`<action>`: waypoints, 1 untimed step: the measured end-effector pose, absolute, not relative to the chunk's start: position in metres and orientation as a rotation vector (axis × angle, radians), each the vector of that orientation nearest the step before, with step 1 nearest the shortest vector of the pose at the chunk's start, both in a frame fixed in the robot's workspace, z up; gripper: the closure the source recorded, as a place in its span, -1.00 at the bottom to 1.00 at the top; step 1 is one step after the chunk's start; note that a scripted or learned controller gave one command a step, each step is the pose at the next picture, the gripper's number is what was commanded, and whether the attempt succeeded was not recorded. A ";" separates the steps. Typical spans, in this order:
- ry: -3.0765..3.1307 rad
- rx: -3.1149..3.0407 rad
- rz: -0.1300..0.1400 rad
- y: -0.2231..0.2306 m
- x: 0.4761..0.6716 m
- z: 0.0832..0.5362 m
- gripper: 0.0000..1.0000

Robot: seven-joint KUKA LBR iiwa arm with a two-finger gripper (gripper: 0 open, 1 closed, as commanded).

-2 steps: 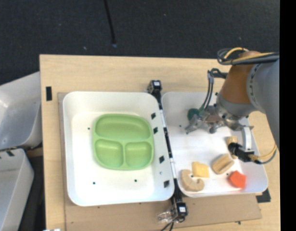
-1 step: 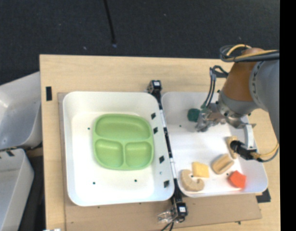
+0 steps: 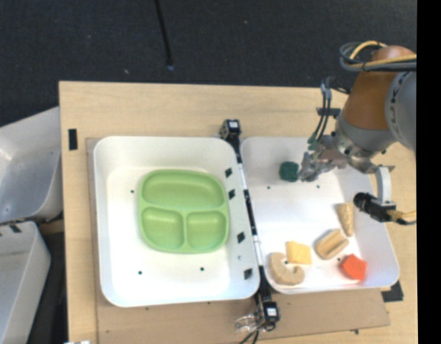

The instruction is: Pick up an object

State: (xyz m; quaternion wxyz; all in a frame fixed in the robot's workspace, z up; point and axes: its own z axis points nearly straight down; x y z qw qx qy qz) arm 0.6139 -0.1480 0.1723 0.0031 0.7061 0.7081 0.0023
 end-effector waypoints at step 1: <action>2.219 2.212 0.006 -0.156 0.624 0.230 1.00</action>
